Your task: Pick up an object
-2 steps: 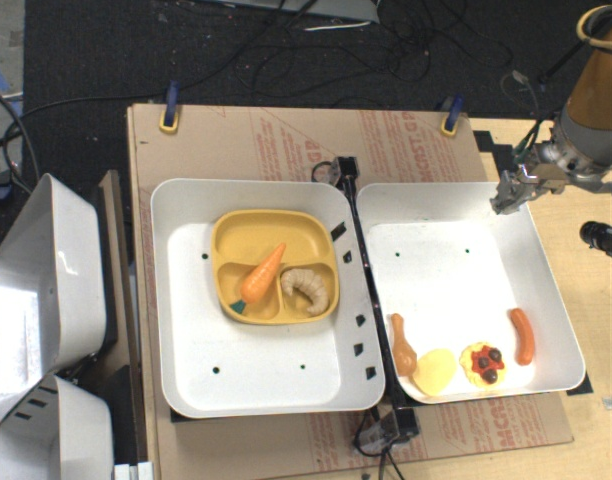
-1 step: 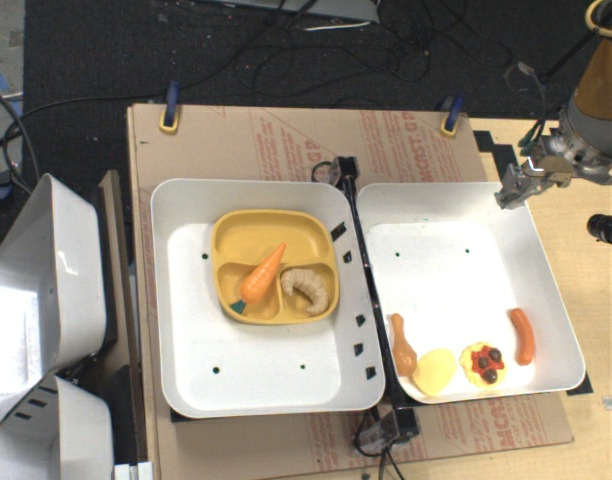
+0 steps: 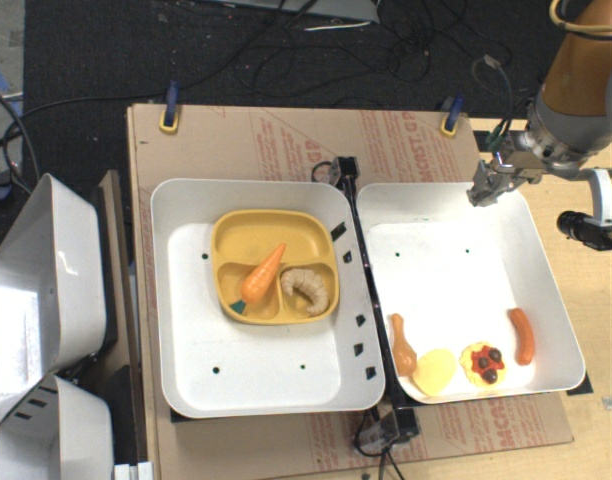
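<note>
My gripper [image 3: 483,192] hangs over the far right corner of the right bin [image 3: 456,258], with nothing visible in it. Along that bin's near edge lie an orange drumstick-shaped toy [image 3: 401,345], a pale yellow disc [image 3: 435,370], a small yellow piece with dark berries [image 3: 483,363] and a red-orange sausage [image 3: 524,335]. All of these lie well below the gripper in the view. In the left bin [image 3: 186,358] a yellow divided plate [image 3: 236,243] holds a toy carrot [image 3: 263,273] and a pale shrimp [image 3: 306,289].
The two bins rest side by side on a cardboard sheet [image 3: 286,138] clamped at the back. A row of black clips [image 3: 358,318] runs along the seam between the bins. White containers [image 3: 41,288] stand off the bench at the left.
</note>
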Motion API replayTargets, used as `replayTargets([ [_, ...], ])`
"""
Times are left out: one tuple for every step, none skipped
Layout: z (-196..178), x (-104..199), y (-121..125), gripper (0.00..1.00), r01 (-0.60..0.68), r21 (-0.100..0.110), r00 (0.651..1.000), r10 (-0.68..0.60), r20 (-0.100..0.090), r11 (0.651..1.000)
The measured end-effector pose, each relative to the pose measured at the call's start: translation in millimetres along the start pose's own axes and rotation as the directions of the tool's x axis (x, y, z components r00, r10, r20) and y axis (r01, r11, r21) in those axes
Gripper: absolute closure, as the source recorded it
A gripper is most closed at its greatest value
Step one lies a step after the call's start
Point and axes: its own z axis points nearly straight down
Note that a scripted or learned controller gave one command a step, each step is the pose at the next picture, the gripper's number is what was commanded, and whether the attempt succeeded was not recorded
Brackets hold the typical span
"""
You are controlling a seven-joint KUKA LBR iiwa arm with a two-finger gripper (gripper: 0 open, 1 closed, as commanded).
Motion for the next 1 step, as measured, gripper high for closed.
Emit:
replayTargets([
  [11.5,50.0,-4.9,1.0,-0.001,0.003,1.0,0.001,-0.001,1.0],
])
